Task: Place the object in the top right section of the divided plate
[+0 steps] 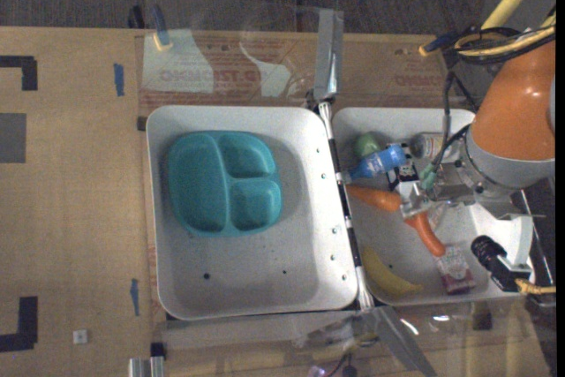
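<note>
A teal divided plate [225, 183] lies in the left bin [256, 278], with one long section on its left and two smaller ones on its right; all three hold nothing. My gripper [411, 206] hangs low over the right bin [494, 229], between two orange carrots: one [374, 199] just to its left, the other [427, 235] just below and right of it. Nothing can be seen held in it.
The right bin also holds a blue bottle [381, 162], a green fruit [368, 143], a silver can [426, 142], a yellow banana [389, 276] and a small reddish packet [455, 270]. A metal divider [340, 199] separates the bins.
</note>
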You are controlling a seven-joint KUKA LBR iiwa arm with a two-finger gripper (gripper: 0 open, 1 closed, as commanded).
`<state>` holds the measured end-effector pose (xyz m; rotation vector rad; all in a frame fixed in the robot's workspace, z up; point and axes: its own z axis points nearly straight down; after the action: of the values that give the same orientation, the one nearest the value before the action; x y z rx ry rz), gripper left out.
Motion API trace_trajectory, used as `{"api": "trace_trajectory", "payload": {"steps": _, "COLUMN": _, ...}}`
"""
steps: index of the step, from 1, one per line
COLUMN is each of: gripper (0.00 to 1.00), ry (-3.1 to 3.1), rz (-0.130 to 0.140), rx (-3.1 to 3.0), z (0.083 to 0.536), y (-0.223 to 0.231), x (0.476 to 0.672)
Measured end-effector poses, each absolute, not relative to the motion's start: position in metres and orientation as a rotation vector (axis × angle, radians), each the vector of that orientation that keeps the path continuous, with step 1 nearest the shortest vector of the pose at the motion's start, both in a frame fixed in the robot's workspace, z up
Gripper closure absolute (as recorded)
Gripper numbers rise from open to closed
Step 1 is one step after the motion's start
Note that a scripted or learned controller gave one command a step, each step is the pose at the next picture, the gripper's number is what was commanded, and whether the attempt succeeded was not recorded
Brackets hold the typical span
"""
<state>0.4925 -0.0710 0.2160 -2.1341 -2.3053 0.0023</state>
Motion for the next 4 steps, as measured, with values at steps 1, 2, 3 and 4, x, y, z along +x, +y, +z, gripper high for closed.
{"api": "trace_trajectory", "payload": {"steps": 1, "gripper": 1.0, "ry": -2.007, "rz": 0.0, "rx": -2.419, "z": 0.221, "y": -0.006, "x": 0.543}}
{"api": "trace_trajectory", "payload": {"steps": 2, "gripper": 1.0, "ry": -2.188, "rz": 0.0, "rx": -2.257, "z": 0.184, "y": 0.066, "x": 0.575}}
{"api": "trace_trajectory", "payload": {"steps": 3, "gripper": 1.0, "ry": -2.113, "rz": -0.001, "rx": -2.326, "z": 0.284, "y": 0.172, "x": 0.599}}
{"api": "trace_trajectory", "payload": {"steps": 4, "gripper": 0.0, "ry": -2.111, "rz": 0.002, "rx": -2.326, "z": 0.284, "y": 0.172, "x": 0.599}}
